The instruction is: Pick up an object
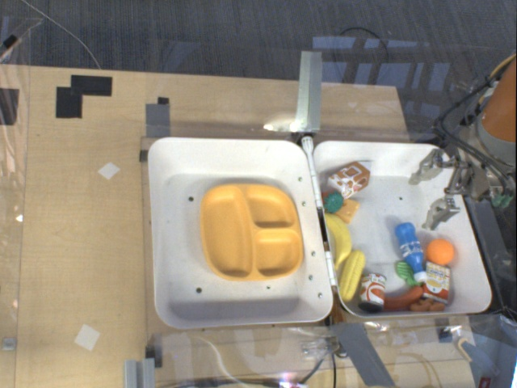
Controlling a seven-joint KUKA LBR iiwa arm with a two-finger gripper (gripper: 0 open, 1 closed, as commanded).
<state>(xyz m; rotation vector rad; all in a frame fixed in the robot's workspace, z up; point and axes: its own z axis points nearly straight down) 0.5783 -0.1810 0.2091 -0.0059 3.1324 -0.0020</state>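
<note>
Hand (434, 191) hovers with fingers spread over right bin (477, 285), grasping nothing.

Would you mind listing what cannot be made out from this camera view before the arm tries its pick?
- Arm: cut off by the right edge above the gripper.
- Red item at the right bin's near wall: partly covered by the juice carton and the small can; its kind is unclear.
- Printing on the blue bottle and brown carton: too small to read.
- Green piece beside the divider: partly hidden by the bin rim.
</note>
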